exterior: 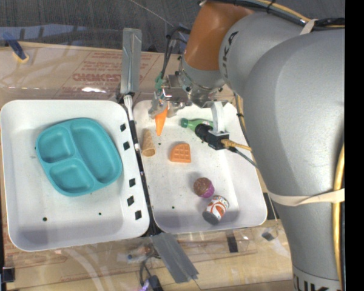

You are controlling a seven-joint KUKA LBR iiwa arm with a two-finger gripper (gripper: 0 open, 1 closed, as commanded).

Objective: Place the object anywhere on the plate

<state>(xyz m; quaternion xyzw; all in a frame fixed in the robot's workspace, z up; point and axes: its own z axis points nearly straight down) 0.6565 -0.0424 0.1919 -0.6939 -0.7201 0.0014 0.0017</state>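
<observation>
A teal plate [79,156] with three compartments lies in the left bin [24,223]. An orange carrot [160,122] hangs point-down at the far left corner of the right bin [246,214]. My gripper [161,105] is right over it, shut on the carrot's thick upper end. The carrot is well to the right of the plate, across the divider between the bins.
The right bin also holds a tan cylinder [148,143], an orange waffle piece [181,153], a green item [193,123], a brown and purple cupcake [203,188] and a red and white can [216,208]. A black plug with cable [211,137] hangs from the wrist.
</observation>
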